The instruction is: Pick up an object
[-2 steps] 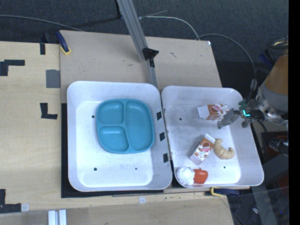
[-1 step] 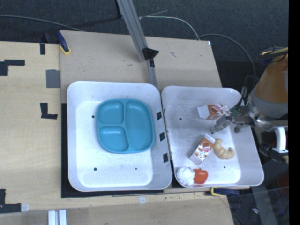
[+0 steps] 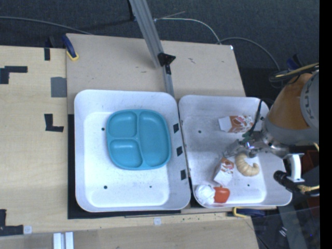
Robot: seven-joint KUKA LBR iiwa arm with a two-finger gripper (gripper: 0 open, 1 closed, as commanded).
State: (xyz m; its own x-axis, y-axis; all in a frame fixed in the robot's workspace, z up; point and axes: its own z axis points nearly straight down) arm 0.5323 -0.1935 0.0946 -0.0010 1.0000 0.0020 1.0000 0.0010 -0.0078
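Note:
My gripper (image 3: 242,148) hangs low over the middle of the right bin (image 3: 199,113), reaching in from the right. Just below it lies a tan croissant-shaped piece (image 3: 248,165), close to the gripper; whether they touch is unclear. A small white and red packet (image 3: 224,171) lies left of the croissant. Another white and red packet (image 3: 236,123) rests toward the bin's far side, above the gripper. In the near corner sit a red piece (image 3: 222,194) and a white lump (image 3: 205,193) side by side.
The left bin (image 3: 85,139) holds a blue divided plate (image 3: 138,139). A grey metal pole (image 3: 150,30) slants across the bench behind the bins. The arm's grey and orange body (image 3: 293,113) covers the right bin's right rim.

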